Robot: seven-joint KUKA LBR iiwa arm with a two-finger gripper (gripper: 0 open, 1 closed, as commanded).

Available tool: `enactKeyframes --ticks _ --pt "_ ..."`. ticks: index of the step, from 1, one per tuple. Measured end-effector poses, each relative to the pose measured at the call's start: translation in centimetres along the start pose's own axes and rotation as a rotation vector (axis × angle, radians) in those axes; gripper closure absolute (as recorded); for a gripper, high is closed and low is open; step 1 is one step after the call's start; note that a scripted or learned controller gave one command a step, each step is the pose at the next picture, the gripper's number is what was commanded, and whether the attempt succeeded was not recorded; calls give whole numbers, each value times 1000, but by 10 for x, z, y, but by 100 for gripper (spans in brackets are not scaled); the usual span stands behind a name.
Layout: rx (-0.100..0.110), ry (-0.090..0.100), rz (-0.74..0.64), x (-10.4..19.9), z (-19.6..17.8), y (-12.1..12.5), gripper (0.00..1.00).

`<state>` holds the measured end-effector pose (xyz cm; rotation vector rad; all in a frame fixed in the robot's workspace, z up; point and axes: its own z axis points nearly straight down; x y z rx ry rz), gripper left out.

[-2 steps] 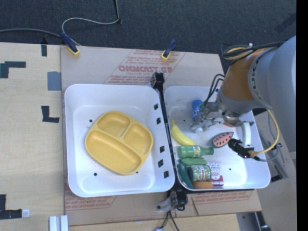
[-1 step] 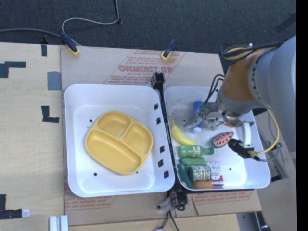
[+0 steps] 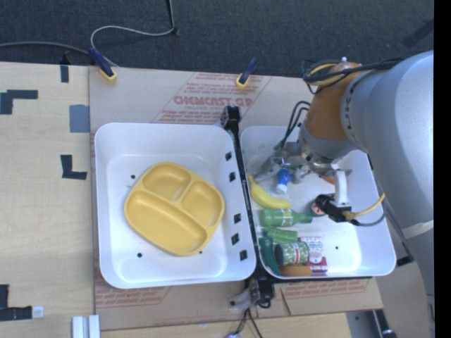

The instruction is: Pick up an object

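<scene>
Grey and orange, the arm hangs its claw [image 3: 287, 169] low in the right white bin [image 3: 380, 255], near the far left corner, right over a small blue-and-white bottle [image 3: 282, 181]; whether it grips, I cannot tell. Nothing looks lifted yet, so the pick remains. Nearby along the left wall lie a yellow banana [image 3: 266, 196], a green bottle [image 3: 283, 217] and a red-labelled can [image 3: 301, 251]. The left white bin [image 3: 113, 259] holds a yellow divided plate [image 3: 174, 208].

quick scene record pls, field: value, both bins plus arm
left bin: yellow divided tray
right bin: banana, green bottle, can, all along its left side
arm: reaching in from the right, over the right bin
gripper: low over the right bin's upper part, just above the banana
grasp: cannot tell
</scene>
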<state>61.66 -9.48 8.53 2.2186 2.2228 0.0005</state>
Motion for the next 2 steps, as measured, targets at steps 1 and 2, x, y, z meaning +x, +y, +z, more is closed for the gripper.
enactKeyframes --ticks 1,2 --pt "0 0 -1 0 -9 0 100" --pt "1 1 0 64 -141 -45 100"
